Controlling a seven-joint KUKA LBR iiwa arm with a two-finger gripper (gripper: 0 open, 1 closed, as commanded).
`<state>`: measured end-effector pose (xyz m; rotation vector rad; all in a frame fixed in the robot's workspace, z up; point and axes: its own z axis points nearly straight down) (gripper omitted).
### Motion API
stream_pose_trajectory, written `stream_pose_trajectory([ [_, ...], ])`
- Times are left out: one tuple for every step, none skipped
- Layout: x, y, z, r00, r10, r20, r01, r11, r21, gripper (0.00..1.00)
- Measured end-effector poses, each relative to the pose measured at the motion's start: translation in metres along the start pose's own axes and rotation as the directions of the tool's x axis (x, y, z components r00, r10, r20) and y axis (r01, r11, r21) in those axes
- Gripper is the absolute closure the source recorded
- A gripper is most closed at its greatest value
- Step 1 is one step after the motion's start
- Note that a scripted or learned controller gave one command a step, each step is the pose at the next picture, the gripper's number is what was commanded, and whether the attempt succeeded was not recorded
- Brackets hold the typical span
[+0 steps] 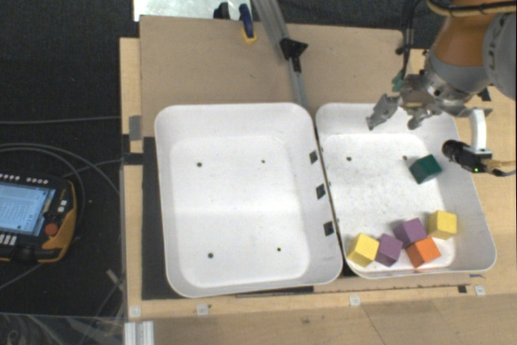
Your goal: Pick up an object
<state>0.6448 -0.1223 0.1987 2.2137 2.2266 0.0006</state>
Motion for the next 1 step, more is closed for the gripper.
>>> stream_pose_trajectory([
  [-0.0442,-0.0339,-0.0362,1.000,0.008,0.002,-0.008,1.000,-0.002,0.00],
])
